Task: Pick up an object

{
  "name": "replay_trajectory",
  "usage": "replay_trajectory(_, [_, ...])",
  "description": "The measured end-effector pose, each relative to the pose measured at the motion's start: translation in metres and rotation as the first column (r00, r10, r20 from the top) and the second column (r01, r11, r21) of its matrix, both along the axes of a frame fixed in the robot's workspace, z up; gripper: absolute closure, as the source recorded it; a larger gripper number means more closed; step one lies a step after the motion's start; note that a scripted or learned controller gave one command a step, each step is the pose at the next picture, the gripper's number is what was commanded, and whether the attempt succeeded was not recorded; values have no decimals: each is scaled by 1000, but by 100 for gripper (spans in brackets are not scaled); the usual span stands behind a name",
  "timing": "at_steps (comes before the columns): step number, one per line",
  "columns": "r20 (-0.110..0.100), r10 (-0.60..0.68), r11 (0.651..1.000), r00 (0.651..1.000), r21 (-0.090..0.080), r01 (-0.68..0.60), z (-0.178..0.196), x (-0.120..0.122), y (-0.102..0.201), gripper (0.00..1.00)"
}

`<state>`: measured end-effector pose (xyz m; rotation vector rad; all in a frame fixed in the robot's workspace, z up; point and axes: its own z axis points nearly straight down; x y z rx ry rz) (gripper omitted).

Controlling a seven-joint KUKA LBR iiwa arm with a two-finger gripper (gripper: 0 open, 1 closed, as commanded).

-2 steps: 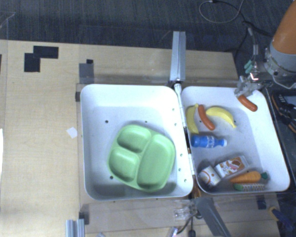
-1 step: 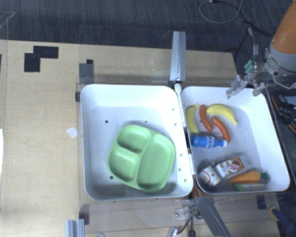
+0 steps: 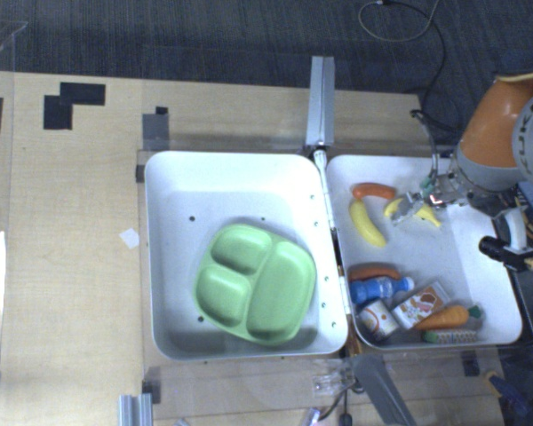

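Gripper (image 3: pixel 424 201) low in right bin (image 3: pixel 489 264), finger state cannot be told, small yellow piece (image 3: pixel 429 217) touching its tip, banana (image 3: pixel 367 224) just beside, red sausage (image 3: pixel 374 191) near, bottle (image 3: pixel 379 288), carton (image 3: pixel 419 307), carrot (image 3: pixel 449 318) well apart, green tray (image 3: pixel 256 282) in left bin (image 3: pixel 173 238).

**A robot test bench in a lab**

This looks like a robotics lab. Two white bins (image 3: pixel 160 238) sit side by side on a pale wooden bench (image 3: pixel 62 238), held by metal brackets (image 3: pixel 321 105). Black marker patches (image 3: pixel 71 103) lie at the far left. A loose cable (image 3: pixel 409 16) trails over dark carpet (image 3: pixel 204 16) beyond. The grey-and-orange arm (image 3: pixel 506 140) enters from the right.
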<state>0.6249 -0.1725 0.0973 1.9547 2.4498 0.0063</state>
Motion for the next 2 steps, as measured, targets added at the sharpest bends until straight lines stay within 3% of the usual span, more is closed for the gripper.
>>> replay_trajectory(1, [4, 2, 1000, 1000, -1, -2, 12, 1, 0, 100])
replay_trajectory(2, [0, -140, 990, 990, 1, 140, 125, 46, 34, 100])
